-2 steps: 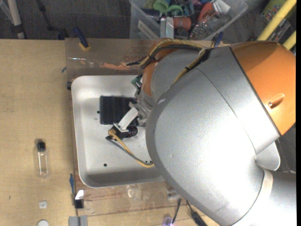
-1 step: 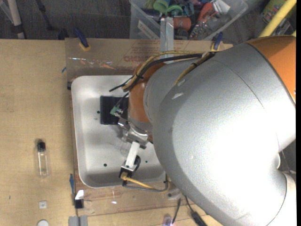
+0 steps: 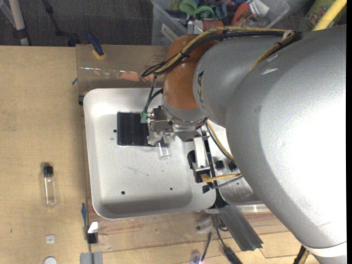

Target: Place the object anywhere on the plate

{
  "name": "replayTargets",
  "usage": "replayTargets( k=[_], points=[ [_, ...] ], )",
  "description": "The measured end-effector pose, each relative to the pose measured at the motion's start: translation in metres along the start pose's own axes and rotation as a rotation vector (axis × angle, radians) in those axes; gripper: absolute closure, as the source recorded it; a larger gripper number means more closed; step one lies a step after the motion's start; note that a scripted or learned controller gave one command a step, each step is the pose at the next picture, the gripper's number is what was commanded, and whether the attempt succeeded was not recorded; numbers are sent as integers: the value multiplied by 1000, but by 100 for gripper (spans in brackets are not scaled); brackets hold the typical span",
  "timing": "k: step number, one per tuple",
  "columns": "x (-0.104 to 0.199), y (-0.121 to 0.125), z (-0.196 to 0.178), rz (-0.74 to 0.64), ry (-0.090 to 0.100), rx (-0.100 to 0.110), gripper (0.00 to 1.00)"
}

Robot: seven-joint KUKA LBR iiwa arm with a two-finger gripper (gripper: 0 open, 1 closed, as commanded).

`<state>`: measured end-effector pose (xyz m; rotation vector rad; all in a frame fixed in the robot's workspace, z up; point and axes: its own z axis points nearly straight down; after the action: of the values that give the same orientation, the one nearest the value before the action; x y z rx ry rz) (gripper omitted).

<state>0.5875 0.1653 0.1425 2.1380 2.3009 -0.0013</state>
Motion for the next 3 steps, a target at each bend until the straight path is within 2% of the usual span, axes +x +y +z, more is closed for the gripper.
replayTargets(
  k=[1, 2, 3],
  points=[
    [35, 60, 51, 155, 3, -6, 100],
    [52, 21, -16, -253, 1, 2, 100],
    [51, -35, 54, 71, 4, -6, 100]
  ],
)
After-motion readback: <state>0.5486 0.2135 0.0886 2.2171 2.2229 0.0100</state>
